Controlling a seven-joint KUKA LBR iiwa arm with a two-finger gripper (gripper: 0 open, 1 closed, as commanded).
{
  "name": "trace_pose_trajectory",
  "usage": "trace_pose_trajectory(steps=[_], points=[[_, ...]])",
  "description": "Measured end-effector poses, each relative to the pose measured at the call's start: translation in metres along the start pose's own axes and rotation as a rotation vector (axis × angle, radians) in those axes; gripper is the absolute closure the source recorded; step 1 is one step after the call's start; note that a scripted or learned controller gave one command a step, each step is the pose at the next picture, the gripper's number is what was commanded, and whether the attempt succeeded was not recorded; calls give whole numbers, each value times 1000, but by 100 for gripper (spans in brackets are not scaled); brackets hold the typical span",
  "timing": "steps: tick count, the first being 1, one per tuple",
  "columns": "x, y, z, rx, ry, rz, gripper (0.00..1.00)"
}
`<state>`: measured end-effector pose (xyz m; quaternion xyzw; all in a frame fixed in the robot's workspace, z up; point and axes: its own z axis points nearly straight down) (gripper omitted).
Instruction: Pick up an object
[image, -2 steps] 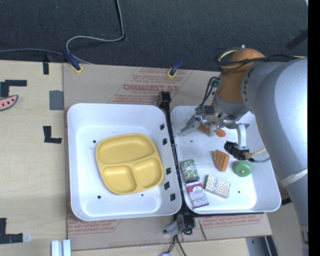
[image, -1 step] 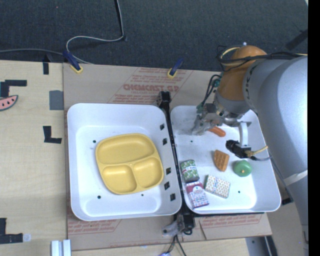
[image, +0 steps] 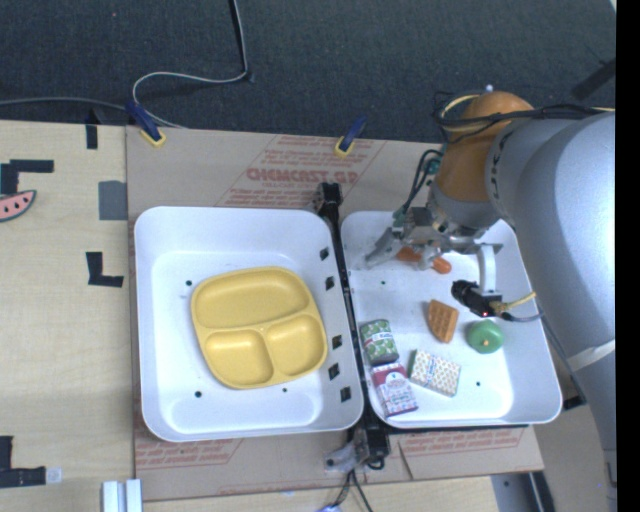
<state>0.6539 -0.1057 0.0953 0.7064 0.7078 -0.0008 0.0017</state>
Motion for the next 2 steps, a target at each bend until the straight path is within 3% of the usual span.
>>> trace_pose_trajectory(steps=[1,2], points=[[0,0,-9,1,0,-1,100],[0,0,-9,1,0,-1,0]])
